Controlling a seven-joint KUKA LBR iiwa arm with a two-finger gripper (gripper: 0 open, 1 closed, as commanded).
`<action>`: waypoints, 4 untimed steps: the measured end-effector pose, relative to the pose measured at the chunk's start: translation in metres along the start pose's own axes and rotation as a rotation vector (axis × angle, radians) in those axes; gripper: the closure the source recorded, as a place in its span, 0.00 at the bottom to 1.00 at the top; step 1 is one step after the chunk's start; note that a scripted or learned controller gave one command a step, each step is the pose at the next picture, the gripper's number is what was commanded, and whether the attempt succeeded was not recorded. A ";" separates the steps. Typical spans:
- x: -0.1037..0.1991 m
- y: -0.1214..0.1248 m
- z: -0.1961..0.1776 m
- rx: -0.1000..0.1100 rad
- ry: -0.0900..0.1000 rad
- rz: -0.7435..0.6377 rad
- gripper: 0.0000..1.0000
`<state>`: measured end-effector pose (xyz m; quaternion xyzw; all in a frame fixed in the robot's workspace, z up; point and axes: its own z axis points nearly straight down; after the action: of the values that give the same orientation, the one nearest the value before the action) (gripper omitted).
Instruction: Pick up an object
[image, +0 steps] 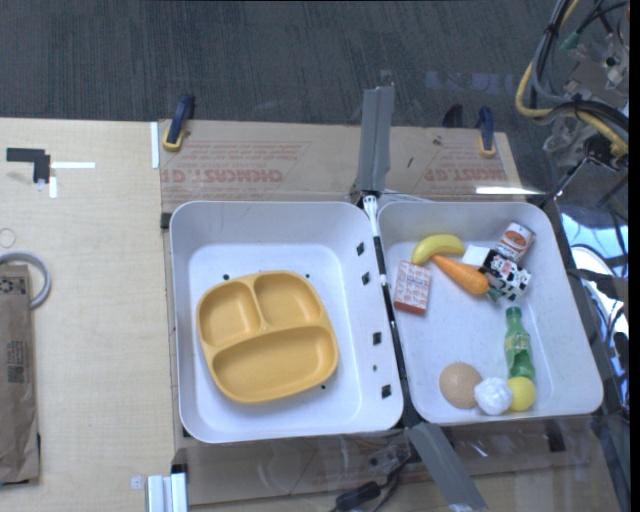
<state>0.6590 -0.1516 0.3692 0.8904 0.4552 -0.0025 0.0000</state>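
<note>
plate (266, 338): matt yellow plastic | bins (190, 330): smooth white plastic | backing (240, 160): cardboard

Scene is lit evenly and brightly from overhead. Shadows are soft and short; a faint one is seen under the yellow plate (266, 336). The white bins (190, 260) are rendered near overexposure, with detail washed out. Bluish glare is noted at the right edge. Focus is moderate throughout; small items are slightly soft. Slight graininess is observed on the dark floor (250, 50).
</note>
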 end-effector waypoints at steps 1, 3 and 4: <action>-0.016 0.011 -0.072 -0.003 0.000 -0.471 1.00; -0.058 0.042 -0.072 -0.007 -0.001 -1.307 1.00; -0.069 0.025 -0.072 -0.005 0.000 -1.198 1.00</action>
<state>0.6396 -0.2220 0.4417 0.4789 0.8779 -0.0008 0.0007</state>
